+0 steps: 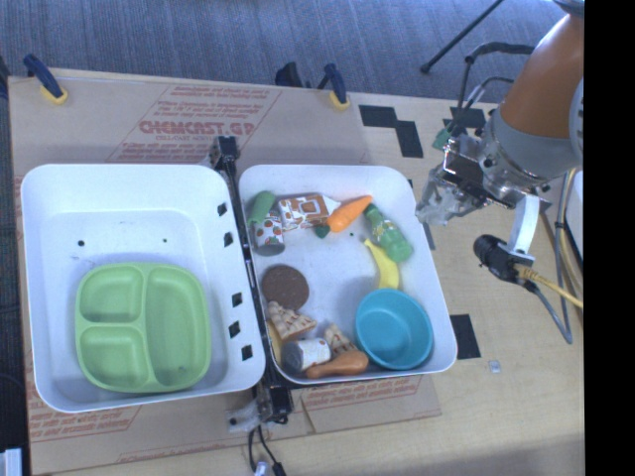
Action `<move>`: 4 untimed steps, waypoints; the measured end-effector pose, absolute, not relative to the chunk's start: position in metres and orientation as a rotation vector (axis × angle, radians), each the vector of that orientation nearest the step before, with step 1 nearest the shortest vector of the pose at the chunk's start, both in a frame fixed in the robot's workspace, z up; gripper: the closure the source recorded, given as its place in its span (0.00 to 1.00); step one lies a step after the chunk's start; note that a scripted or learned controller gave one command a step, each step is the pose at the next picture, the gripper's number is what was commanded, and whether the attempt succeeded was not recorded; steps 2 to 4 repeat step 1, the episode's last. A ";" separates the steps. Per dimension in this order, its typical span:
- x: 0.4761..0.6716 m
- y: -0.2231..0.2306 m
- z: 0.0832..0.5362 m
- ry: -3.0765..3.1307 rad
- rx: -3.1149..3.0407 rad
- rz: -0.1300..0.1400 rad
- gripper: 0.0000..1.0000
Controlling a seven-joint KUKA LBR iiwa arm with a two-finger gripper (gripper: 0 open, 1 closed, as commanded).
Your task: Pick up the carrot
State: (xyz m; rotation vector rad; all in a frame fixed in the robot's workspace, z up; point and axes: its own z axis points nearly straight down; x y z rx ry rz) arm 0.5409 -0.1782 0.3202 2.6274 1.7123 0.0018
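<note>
The carrot (347,214) is a small orange toy with a green top, lying tilted near the back of the right bin (424,228), between a patterned carton (301,210) and a green bottle (387,234). My gripper (437,206) hangs just outside the right bin's right rim, to the right of the carrot and apart from it. Nothing shows between its translucent fingers.
The right bin also holds a green can (262,209), a banana (383,266), a blue bowl (394,328), a brown disc (286,286), a waffle piece (289,321) and an orange sausage-like toy (337,365). The left bin (60,196) holds a green divided plate (144,327).
</note>
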 end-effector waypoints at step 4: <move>0.540 -0.119 0.168 2.036 2.413 -0.021 1.00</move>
